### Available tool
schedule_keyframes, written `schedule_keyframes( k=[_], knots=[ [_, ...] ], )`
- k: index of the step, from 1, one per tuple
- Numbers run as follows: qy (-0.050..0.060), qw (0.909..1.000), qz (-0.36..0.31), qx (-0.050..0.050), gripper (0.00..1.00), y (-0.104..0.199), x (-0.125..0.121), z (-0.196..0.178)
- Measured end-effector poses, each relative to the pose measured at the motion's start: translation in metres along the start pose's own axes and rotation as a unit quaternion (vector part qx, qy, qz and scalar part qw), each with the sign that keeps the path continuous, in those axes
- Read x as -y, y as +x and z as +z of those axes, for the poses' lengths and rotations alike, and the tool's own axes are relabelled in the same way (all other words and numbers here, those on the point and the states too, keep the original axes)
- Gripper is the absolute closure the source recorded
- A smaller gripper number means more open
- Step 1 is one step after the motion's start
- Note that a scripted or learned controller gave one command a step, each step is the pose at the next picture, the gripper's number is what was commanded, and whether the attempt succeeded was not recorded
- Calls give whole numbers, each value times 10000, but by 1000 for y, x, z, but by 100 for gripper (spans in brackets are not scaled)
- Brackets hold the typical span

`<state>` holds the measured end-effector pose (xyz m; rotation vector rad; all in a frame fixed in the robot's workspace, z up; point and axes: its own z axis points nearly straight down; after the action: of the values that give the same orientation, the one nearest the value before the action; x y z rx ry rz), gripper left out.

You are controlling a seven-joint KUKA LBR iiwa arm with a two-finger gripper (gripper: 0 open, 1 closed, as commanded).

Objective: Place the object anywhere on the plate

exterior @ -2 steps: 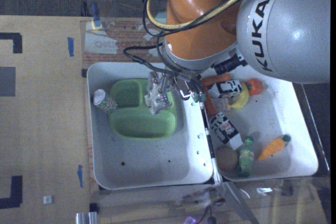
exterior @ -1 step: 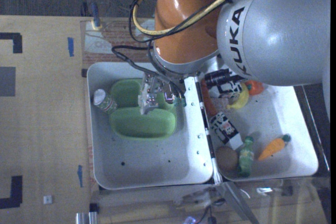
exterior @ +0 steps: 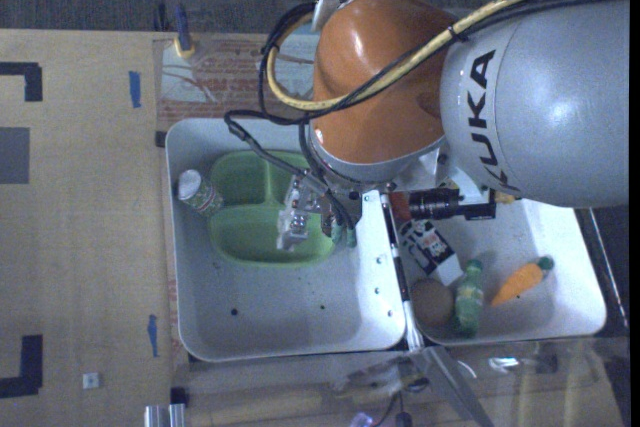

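The green plate (exterior: 245,183), split into compartments, lies in the left bin (exterior: 200,315), toward that bin's upper right. The claw (exterior: 297,227) hangs over the plate's lower right part, its pale fingers pointing down at the plate; whether they are spread or closed, or have anything between them, I cannot tell. Something green shows just right of the claw at the plate's edge, too hidden to name. A small white cup (exterior: 197,192) lies tilted at the plate's left rim, touching or nearly touching it.

The arm (exterior: 480,85) comes in from the right, its orange band above the plate's right side and its grey body covering the upper part of the right bin (exterior: 585,310). In that bin, near the wall between the two bins, a white and black box (exterior: 435,250) lies above a brown round thing (exterior: 432,303), with a green bottle (exterior: 468,295) just beside it. A carrot (exterior: 520,282) lies further right, apart from the bottle. Both bins sit on the bench (exterior: 80,215), which bears black and blue tape marks.
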<state>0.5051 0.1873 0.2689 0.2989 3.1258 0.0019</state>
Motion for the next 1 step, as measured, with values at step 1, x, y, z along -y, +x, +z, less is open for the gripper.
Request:
schedule_keyframes(
  k=[1],
  knots=[
    [-4,9904,-1386,4,100,20,30,57]
  ],
)
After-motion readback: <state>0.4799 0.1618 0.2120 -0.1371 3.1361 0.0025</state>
